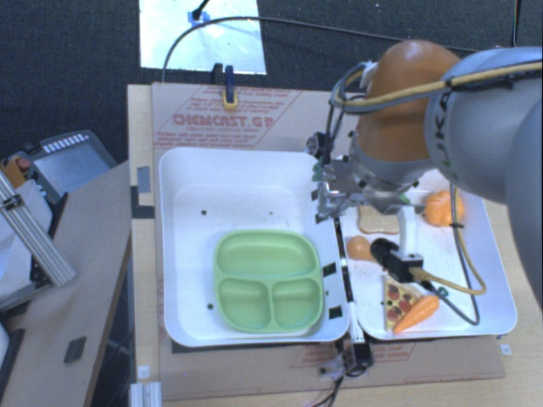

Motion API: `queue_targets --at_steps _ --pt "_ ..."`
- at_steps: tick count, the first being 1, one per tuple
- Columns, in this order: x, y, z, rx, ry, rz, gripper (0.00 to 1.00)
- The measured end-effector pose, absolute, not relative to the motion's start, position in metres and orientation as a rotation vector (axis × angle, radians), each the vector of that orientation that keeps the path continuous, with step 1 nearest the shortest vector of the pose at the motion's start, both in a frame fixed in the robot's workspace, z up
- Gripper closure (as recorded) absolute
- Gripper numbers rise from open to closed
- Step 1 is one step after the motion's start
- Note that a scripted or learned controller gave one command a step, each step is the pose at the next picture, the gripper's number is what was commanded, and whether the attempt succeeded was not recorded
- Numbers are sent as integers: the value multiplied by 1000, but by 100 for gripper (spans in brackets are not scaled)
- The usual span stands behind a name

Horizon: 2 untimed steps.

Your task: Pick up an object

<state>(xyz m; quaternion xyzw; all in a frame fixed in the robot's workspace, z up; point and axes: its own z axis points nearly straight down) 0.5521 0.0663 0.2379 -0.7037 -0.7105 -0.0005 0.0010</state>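
My gripper (329,200) hangs low over the divider between the two bins, under the grey wrist with its orange band. The right bin (492,295) holds a slice of toast (373,221) just right of the gripper, partly hidden by the wrist. A small orange oval piece (360,247) lies a little below it. A round orange fruit (440,209) sits at the right side. A pizza slice (394,298) and a carrot (417,312) lie near the front edge. Nothing shows held in the gripper.
A green divided plate (270,280) lies in the front of the left bin (195,185). A yellow cable loops across the right bin's front. A grey device and metal rail stand on the side table at far left.
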Motion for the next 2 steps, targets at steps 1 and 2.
queue_targets --at_steps 1,2 --pt "527 109 225 -2209 -2229 0 100" --pt "528 106 226 -2218 -2225 -1 0"
